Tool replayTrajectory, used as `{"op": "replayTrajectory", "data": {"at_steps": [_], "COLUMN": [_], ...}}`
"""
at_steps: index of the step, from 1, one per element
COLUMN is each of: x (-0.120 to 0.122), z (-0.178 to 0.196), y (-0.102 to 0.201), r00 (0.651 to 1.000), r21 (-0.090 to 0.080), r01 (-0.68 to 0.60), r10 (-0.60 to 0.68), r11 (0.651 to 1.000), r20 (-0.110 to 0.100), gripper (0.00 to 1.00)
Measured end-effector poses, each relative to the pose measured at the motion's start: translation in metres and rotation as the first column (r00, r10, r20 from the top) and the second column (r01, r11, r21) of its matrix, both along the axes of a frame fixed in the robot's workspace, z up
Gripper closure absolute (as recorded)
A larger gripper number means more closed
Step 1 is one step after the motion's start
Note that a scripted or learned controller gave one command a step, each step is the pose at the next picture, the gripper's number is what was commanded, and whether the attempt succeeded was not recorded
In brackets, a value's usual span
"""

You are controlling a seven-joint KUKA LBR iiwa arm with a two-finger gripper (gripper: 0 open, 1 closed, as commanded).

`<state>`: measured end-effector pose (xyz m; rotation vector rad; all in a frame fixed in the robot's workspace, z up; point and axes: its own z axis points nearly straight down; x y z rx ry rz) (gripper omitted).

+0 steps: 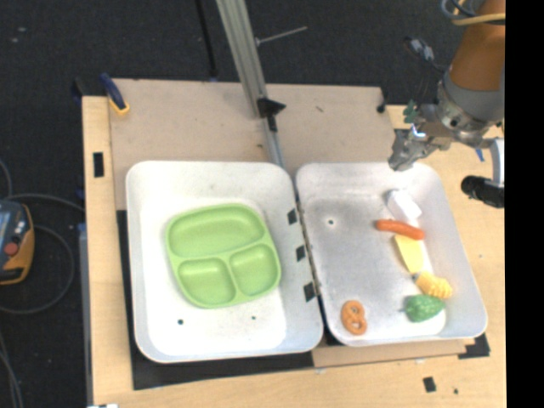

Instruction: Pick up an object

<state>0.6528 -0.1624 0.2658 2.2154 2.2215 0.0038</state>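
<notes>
The carrot lies in the right bin, long axis running left to right, tilted slightly down toward the right. Around it sit a white block, yellow wedge, corn, green vegetable and pretzel. The left bin holds a green divided tray. The gripper hovers over the right bin's far rim — carrying nothing.

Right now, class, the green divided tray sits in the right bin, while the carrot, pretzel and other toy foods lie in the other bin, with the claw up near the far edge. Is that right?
Not quite. The camera view shows the green divided tray in the left bin, not the right. The carrot, pretzel and other toy foods lie in the right bin, and the claw is near that bin's far edge.
</notes>
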Motion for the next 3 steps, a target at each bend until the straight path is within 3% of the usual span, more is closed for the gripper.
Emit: {"op": "replayTrajectory", "data": {"at_steps": [1, 3], "x": [-0.013, -0.02], "z": [-0.012, 0.0], "y": [0.05, 0.145], "r00": [1.0, 1.0], "r21": [0.001, 0.002], "r01": [-0.002, -0.004], "r10": [0.003, 0.004], "r11": [1.0, 1.0], "r20": [-0.005, -0.003], "gripper": [1.0, 1.0]}}
